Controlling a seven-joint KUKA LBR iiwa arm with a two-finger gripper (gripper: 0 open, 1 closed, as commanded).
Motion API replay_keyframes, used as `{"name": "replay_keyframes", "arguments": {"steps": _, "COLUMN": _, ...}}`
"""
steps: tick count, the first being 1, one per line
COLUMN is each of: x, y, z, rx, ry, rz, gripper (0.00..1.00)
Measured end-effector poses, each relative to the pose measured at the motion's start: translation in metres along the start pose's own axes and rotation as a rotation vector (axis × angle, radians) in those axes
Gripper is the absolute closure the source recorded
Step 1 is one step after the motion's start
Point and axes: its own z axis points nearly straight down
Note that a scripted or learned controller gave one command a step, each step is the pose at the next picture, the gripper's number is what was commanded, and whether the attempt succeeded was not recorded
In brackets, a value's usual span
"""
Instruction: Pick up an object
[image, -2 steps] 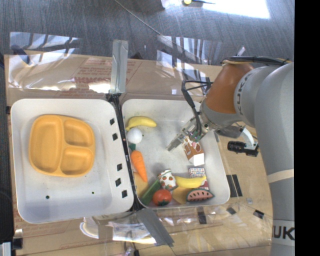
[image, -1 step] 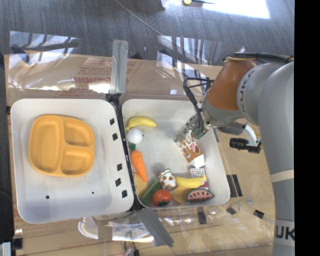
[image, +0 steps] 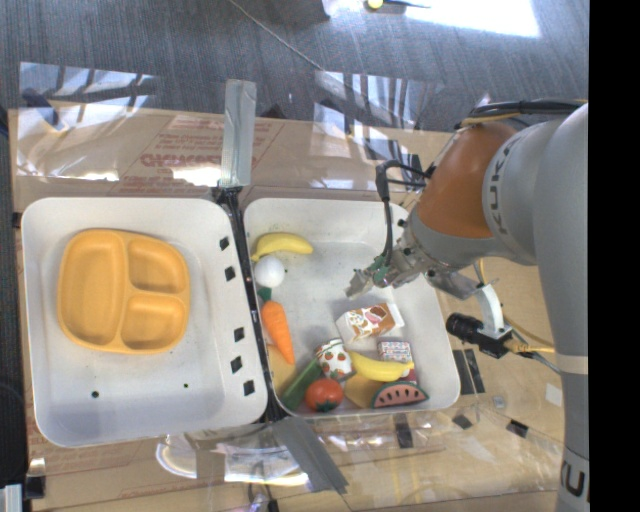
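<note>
The right bin holds several toy foods. A yellow banana and a white ball lie near its left wall, with an orange carrot below them. A white snack packet lies mid-bin. A second banana, a watermelon slice, a red tomato and a green cucumber crowd the front. My gripper hangs over the bin's right half, just above and behind the snack packet. I see nothing held in it.
The left bin carries a yellow divided plate. A black divider with clips separates the bins. The grey arm with its orange band reaches in from the right, and cables run along the right bin's outer edge.
</note>
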Motion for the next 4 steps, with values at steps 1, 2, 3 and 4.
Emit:
{"name": "replay_keyframes", "arguments": {"steps": 1, "x": -0.02, "y": -0.09, "z": 0.025, "rx": 0.003, "ry": 0.001, "rz": -0.261, "gripper": 1.0}}
{"name": "replay_keyframes", "arguments": {"steps": 2, "x": -0.019, "y": -0.089, "z": 0.025, "rx": 0.002, "ry": 0.001, "rz": -0.262, "gripper": 0.0}}
{"name": "replay_keyframes", "arguments": {"steps": 3, "x": 0.037, "y": -0.032, "z": 0.07, "rx": 0.001, "ry": 0.001, "rz": -0.338, "gripper": 0.0}}
{"name": "replay_keyframes", "arguments": {"steps": 4, "x": 0.006, "y": 0.031, "z": 0.068, "rx": 0.0, "ry": -0.001, "rz": -0.421, "gripper": 0.0}}
